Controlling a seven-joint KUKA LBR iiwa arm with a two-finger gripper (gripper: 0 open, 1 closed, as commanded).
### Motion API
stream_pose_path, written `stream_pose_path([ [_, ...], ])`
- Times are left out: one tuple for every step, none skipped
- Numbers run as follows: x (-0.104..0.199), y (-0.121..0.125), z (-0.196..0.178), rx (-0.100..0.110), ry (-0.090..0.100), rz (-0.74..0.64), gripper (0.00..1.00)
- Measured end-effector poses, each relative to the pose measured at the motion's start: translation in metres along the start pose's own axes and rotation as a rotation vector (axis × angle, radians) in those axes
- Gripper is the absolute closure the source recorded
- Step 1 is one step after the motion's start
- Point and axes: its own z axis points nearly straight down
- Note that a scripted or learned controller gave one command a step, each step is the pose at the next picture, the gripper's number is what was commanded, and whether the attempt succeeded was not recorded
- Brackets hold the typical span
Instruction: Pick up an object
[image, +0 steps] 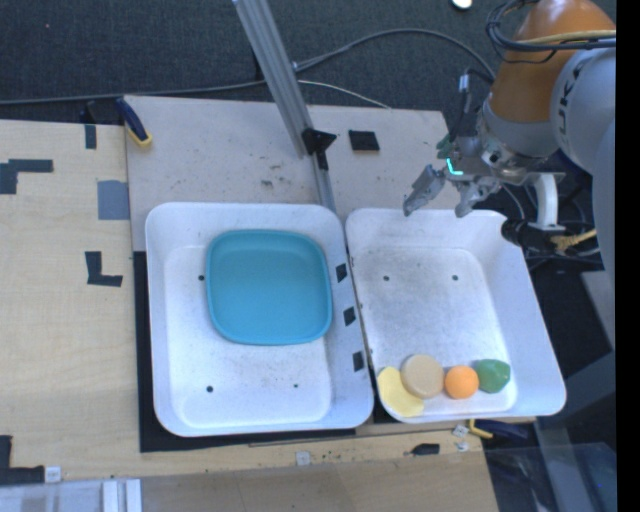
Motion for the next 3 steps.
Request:
stream_pose_path([
  [0.000, 0.000, 0.000, 0.000, 0.000, 0.000, 0.00],
  [0.010, 0.002, 0.052, 0.005, 0.000, 0.000, 0.00],
  [0.016, 0.009, 0.109, 0.006, 0.000, 0.000, 0.00],
])
